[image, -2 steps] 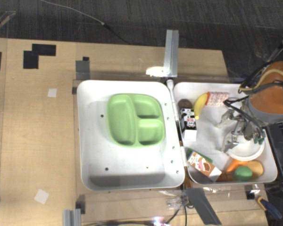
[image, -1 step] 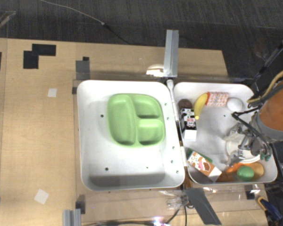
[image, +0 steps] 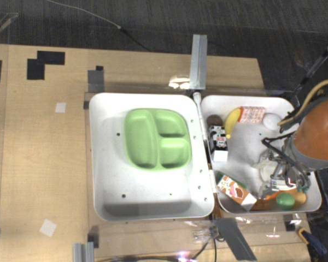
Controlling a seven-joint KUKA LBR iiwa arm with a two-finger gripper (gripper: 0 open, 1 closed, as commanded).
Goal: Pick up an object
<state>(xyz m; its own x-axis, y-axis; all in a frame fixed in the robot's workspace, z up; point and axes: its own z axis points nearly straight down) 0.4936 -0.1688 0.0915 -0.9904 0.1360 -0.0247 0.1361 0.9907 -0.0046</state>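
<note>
My gripper (image: 277, 182) hangs low in the right bin (image: 238, 154), at its near right corner, under the orange band of the arm (image: 320, 131). Its metal fingers sit just above an orange carrot-like piece (image: 277, 196) and a green round object (image: 285, 200). A small printed carton (image: 233, 189) lies to the gripper's left. A yellow banana (image: 233, 121), a red-and-white packet (image: 252, 114) and a dark box (image: 217, 135) lie farther back in the same bin. Nothing is seen between the fingers.
The left bin (image: 106, 146) holds a green divided plate (image: 156, 137). A metal post (image: 198, 61) stands behind the divider between the bins. Cables loop from the arm over the right bin's far right side.
</note>
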